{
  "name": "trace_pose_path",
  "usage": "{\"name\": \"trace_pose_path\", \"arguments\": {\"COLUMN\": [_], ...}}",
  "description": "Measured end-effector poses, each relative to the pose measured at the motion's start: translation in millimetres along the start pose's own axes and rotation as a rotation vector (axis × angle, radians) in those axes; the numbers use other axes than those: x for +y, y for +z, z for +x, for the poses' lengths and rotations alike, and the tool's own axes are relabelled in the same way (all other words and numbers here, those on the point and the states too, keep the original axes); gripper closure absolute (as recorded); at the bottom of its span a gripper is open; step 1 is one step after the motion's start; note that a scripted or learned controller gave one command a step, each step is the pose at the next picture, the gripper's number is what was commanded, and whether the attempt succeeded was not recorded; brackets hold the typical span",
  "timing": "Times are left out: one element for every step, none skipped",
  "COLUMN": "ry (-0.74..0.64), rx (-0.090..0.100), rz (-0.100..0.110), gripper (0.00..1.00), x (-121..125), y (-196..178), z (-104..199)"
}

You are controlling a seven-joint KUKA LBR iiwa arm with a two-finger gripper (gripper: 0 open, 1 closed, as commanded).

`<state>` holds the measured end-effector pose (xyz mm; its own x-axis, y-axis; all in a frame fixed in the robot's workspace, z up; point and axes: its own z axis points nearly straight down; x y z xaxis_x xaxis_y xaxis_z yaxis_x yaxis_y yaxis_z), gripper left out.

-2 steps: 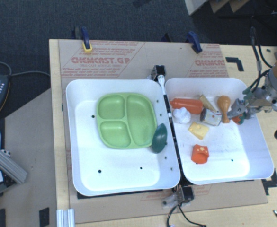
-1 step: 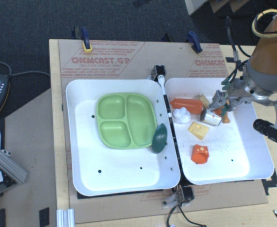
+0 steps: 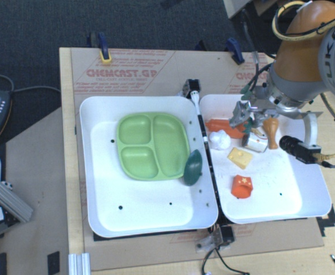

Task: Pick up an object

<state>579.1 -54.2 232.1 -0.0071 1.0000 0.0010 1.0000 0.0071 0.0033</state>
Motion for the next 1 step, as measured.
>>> {"name": "trace_pose_path", "arguments": {"ry": [0.002], "rx": [-0.001], "rz": [0.001], "gripper": [1.00], "x": [14.3], "y": [8.0], "z": [43.4]}}
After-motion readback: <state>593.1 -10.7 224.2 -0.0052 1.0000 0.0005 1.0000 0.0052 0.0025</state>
